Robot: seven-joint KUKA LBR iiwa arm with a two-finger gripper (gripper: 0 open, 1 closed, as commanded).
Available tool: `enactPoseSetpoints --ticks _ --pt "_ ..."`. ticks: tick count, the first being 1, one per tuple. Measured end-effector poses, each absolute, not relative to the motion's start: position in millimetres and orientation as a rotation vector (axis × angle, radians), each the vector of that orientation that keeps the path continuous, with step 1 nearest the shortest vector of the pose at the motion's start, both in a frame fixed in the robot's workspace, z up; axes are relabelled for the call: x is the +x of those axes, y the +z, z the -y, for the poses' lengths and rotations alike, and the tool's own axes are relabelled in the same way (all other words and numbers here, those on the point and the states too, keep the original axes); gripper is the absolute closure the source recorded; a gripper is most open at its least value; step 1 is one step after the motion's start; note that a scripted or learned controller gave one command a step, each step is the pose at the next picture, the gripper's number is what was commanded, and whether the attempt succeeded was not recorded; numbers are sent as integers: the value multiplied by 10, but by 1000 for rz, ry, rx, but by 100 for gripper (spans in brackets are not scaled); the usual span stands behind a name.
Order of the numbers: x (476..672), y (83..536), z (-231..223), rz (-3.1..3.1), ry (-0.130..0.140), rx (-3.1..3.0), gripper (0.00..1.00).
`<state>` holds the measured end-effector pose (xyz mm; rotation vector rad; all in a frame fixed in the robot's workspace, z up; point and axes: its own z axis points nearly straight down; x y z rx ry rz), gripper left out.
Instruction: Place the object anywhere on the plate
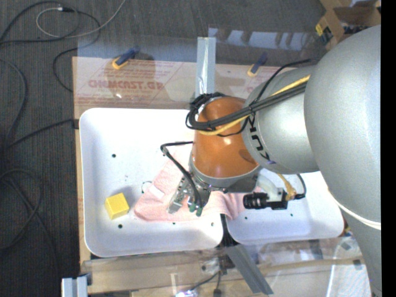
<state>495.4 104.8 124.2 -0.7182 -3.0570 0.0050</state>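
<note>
Arm comes in from the right, orange band right over the seam btwn the two white bins. Gripper hangs low in the left bin, fingertips down on a pink thing that sits near the bin's right wall. The pink thing is prob. the plate, but it looks soft and crumpled and is half hidden under the wrist, so can't say for sure. Fingers: too small and dark against the pink to tell if spread or pinched; can't tell. Yellow block lies on the bin floor, left of the pink thing, near but apart, not touching the gripper. Right bin is mostly covered by the arm. Black cable loops off the wrist.
</note>
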Motion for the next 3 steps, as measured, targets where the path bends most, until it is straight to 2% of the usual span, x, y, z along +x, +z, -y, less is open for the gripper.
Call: enactPoseSetpoints --ticks 1,2,3 --pt "5098 929 -1784 3089 -11 -639 100" --pt "5277 1955 -1399 3134 3 -217 100" --pt "5214 1659 -2296 3129 -3 -266 100"
